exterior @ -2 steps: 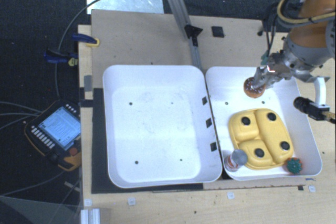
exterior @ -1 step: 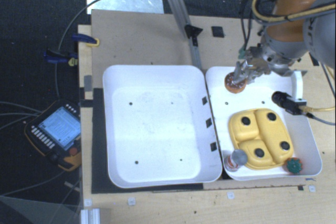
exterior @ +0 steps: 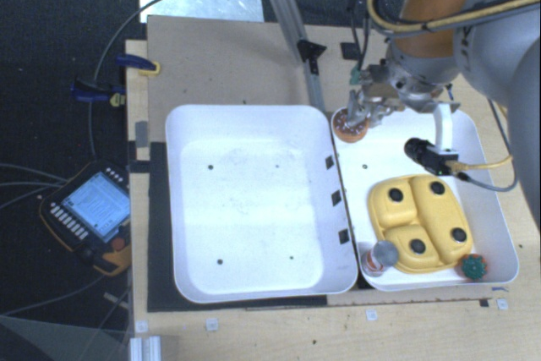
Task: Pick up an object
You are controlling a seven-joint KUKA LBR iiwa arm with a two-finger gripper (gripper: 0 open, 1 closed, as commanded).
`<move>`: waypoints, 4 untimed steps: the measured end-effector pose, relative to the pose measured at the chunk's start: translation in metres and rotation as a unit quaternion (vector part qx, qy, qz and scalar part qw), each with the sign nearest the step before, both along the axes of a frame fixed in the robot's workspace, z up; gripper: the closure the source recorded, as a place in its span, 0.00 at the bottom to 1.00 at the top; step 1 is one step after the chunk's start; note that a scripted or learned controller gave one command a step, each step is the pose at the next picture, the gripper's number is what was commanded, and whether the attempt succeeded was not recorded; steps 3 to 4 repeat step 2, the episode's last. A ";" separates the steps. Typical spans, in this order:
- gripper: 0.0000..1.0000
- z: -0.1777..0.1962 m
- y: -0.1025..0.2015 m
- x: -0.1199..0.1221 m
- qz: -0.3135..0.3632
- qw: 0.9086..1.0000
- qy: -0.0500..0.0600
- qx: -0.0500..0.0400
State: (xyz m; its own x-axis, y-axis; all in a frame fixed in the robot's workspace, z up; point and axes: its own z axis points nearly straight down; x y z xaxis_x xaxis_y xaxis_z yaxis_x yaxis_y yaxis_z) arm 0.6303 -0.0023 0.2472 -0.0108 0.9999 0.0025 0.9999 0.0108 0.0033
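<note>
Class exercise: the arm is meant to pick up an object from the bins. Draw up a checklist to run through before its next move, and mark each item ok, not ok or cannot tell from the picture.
1. Gripper is over the right bin: ok, at its far left corner.
2. A target lies under it: ok, a small round brown object sits just below.
3. Object is between the jaws: cannot tell, the wrist hides them.
4. Bin wall gives room beside the object: not ok, it sits against the corner.
5. Other items are out of the way: ok, the yellow block, grey knob and green ball lie at the near end.
</note>
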 end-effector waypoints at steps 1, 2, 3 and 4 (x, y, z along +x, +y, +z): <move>1.00 0.001 0.044 0.007 -0.001 1.000 0.000 0.000; 1.00 -0.008 0.087 0.018 -0.001 1.000 0.000 0.000; 1.00 -0.008 0.087 0.018 -0.001 1.000 0.000 0.000; 1.00 -0.008 0.087 0.018 -0.001 1.000 0.000 0.000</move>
